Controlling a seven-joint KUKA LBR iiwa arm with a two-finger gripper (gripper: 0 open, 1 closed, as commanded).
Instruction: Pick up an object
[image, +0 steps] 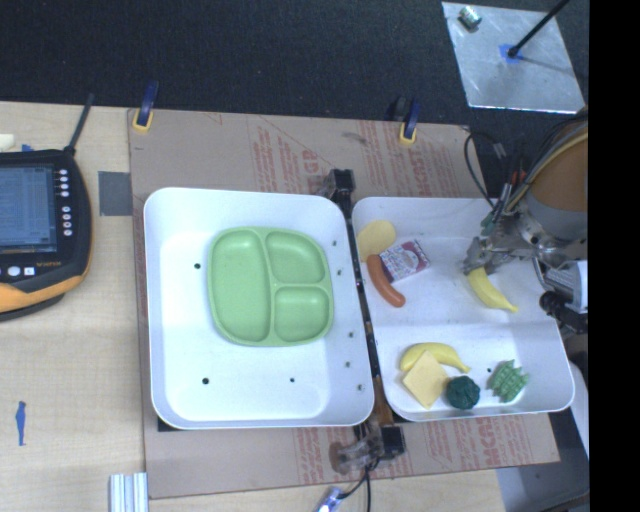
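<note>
Well apart from the jaws, across the surface (60, 400), lies a teach pendant (35, 225), with grey tape (115, 192) beside it. Nearer them, blue clamps (405, 118) pin brown cardboard (250, 140).

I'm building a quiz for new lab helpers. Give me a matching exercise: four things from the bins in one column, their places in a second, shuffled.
Things:
1. green plate
2. sausage
3. banana
4. dark green ball

Places:
A. right bin, just under the gripper
B. right bin, near its front edge
C. left bin, middle
D. right bin, close to its left wall

Pairs: 1-C, 2-D, 3-A, 4-B
</note>
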